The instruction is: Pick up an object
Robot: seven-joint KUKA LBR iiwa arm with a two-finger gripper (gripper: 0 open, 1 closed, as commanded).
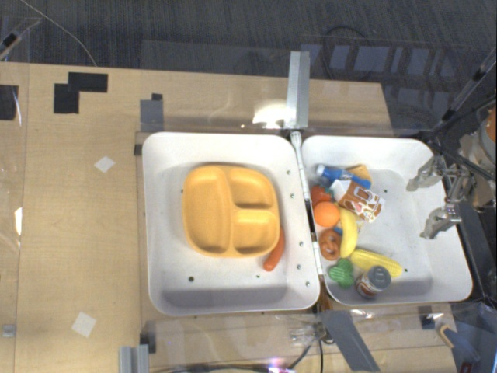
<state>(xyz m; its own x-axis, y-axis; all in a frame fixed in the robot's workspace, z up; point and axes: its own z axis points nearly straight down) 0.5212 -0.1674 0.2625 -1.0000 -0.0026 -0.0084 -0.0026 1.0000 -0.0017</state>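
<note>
Gripper (436, 202) first: we see it at the 3 o'clock edge of the frame, its two metal fingers (424, 178) spread apart over the bare floor at the right side of the right bin (404, 148), with nothing between them. Behind it, the arm (483, 158) enters from the frame's right edge.

Going from largest down, we find the bench (70, 208), then the two white bins side by side. The left bin (167, 231) holds a yellow tray (231, 209) with three compartments, lying near that bin's centre. A carrot (273, 256) lies at the tray's 5 o'clock corner, touching or nearly touching its rim.

The pickable things sit in a pile along the left wall of the right bin, at about 9 o'clock from the gripper and well apart from it. At the pile's 12 o'clock end we see a blue-and-white bottle (331, 173) and beside it a carton (361, 200) with a red-and-white print. Below these lies an orange (326, 214), with a banana (349, 234) running down from it. A red pretzel (329, 244) sits just left of the banana. At the 6 o'clock end lie a second yellow piece (378, 261), a can (374, 280) and a small green item (340, 270) whose kind we cannot tell.
</note>
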